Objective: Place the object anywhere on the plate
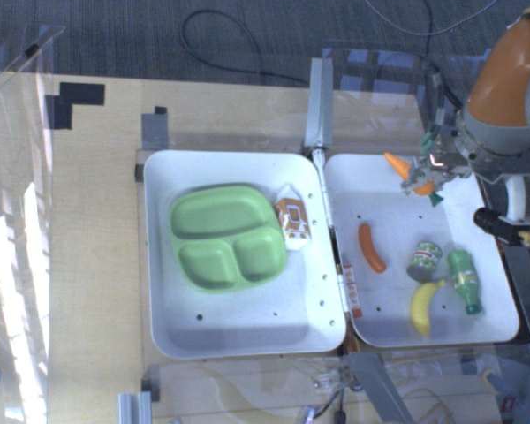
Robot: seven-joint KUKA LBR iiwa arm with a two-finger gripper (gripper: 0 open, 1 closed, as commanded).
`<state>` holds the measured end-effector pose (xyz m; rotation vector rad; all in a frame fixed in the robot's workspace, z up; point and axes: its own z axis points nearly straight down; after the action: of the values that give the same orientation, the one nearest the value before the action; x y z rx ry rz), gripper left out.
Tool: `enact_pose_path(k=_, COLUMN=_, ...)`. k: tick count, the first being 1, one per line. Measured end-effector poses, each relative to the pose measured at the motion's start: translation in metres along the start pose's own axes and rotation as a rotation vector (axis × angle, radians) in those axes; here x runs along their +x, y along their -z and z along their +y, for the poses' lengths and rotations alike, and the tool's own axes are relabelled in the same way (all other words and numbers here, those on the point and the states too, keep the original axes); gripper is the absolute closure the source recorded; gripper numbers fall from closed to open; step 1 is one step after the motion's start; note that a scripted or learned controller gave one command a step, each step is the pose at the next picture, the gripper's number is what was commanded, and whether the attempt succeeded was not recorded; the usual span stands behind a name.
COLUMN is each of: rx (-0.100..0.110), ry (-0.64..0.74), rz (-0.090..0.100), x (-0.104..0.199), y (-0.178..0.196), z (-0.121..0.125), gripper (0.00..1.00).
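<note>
On the worktop (97, 237), the green plate (227, 237) in the left bin (247, 329) sat bare, so the placing looked undone, while the hand (427, 180), grip state unclear, hovered touching the carrot (397, 164) in the right bin (486, 321).

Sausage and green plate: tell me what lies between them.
In the camera view, between the sausage and the green plate lie a small brown-and-white packet and the bins' adjoining walls.

I see the gripper (421, 182) at the right bin's (380, 325) far side, over an orange carrot (396, 163). The green plate (227, 236) sits in the left bin (238, 334), a small packet (292, 220) touching its right edge.
</note>
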<state>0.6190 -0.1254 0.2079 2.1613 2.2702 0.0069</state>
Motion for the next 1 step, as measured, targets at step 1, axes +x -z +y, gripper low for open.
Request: enact_pose_path(k=1, rx=0.005, ry=-0.136, rz=0.002, x=0.0930, y=-0.0230, z=0.0090, gripper=1.00)
